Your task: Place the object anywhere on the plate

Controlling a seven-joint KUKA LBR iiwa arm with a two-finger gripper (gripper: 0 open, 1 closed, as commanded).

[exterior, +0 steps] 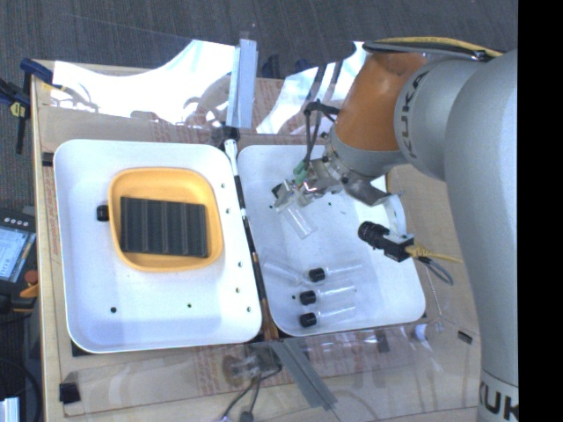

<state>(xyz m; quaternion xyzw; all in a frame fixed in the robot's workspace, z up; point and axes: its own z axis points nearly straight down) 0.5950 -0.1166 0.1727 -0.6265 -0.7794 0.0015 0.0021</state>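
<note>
A: What do you see nearest you?
B: Three clear tubes [327,299] with black caps, low in your right bin [405,301].
A: And the plate [158,187]?
B: Yellow, in the left bin [79,236], with a dark ribbed block [167,227] on it.
A: Your gripper [295,193]?
B: Over the right bin's upper part; a clear tube [297,221] lies just below it. Whether it is apart or together, I cannot tell.

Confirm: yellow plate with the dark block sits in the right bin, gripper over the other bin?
Wrong bin. The camera view shows the yellow plate with the dark block in the left bin; the gripper is over the right bin.
</note>
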